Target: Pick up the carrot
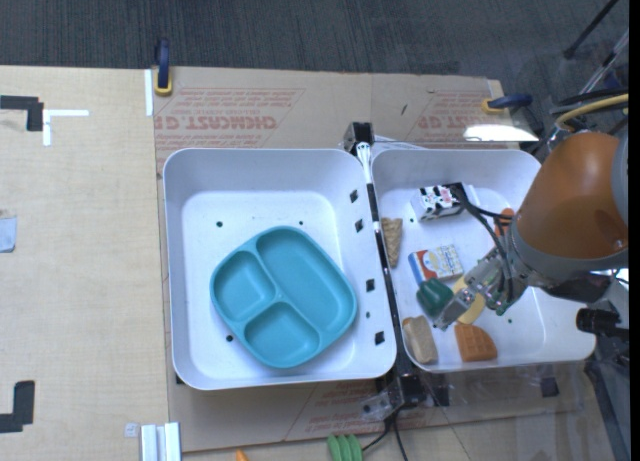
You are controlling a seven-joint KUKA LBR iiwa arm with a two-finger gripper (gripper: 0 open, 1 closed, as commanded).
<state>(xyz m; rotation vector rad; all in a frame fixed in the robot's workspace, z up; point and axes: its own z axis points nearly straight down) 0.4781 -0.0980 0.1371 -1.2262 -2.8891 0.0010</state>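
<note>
An orange, stubby piece that looks like the carrot (476, 342) lies near the front wall of the right bin (560, 349). My gripper (464, 303) hangs just above and to the left of it, low over the bin floor, with the grey wrist and orange band behind it to the right. A yellowish bit (470, 301) sits at the fingertips, and I cannot make out what it belongs to. A dark green item (435, 297) lies touching the gripper's left side. The carrot itself lies free, outside the gripper.
The right bin also holds a tan bread-like piece (420, 339), a small printed carton (437, 262), a black-and-white item (440, 199) and a tan wedge (392, 239) by the divider. A teal divided plate (285, 294) lies in the left bin (200, 199).
</note>
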